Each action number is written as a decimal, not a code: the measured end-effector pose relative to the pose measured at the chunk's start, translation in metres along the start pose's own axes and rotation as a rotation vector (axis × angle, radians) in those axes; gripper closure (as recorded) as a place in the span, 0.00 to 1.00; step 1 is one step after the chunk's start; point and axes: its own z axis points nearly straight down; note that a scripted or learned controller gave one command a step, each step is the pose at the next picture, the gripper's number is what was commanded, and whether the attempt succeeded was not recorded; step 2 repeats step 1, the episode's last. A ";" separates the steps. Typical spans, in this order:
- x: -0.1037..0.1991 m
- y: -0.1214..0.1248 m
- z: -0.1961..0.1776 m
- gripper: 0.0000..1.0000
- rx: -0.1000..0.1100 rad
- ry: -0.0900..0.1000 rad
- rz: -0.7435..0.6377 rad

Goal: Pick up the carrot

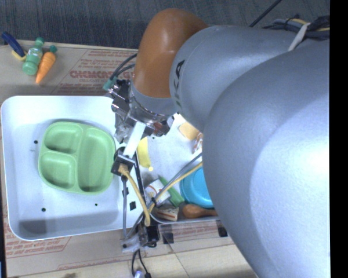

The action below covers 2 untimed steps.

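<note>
The carrot [45, 67], orange with a green top, lies on the cardboard bench surface beyond the far left corner of the left bin, outside both bins. Right beside it on its left is a small green bottle [31, 60]. My gripper [126, 121] hangs below the orange wrist band, over the divider between the two bins, well to the right of the carrot and apart from it. The big grey arm covers most of the right bin.
A green divided plate [76, 155] sits in the left bin [23, 213]. A blue-and-yellow item [13, 44] lies by the bottle. In the right bin I see a yellow piece [144, 153], a blue bowl [196, 191], a green item [176, 197] and a brown item [192, 211].
</note>
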 end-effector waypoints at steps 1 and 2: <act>-0.038 -0.032 -0.058 1.00 0.003 -0.001 0.266; -0.038 -0.032 -0.058 1.00 0.003 -0.001 0.266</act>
